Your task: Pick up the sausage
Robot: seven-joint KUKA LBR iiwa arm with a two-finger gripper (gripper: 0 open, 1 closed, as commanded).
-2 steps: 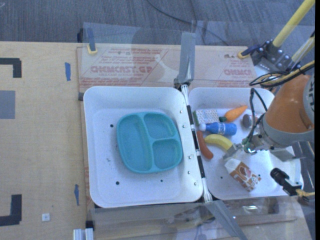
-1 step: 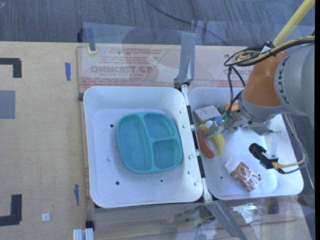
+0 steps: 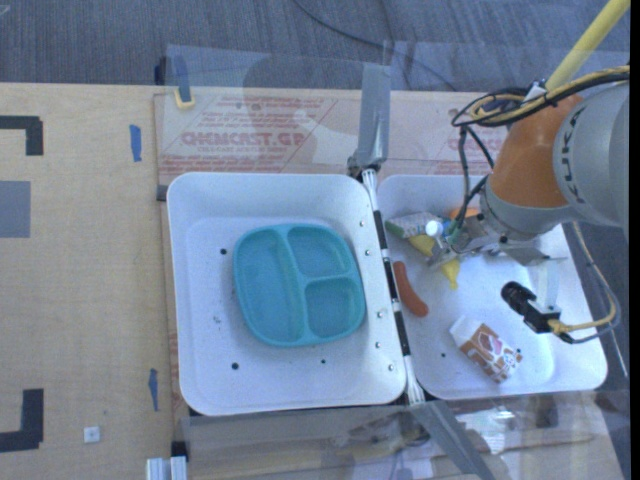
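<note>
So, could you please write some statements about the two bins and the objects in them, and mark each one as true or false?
1. The sausage lies in the right bin, near the wall between the bins. True.
2. The teal divided plate sits in the right bin. False: it sits in the left bin.
3. The sausage is between the fingers of the gripper. False: it lies on the bin floor, apart from the gripper.
4. A small carton lies in the right bin, nearer the front edge than the sausage. True.
5. The sausage rests on the plate. False: they are in different bins.
</note>
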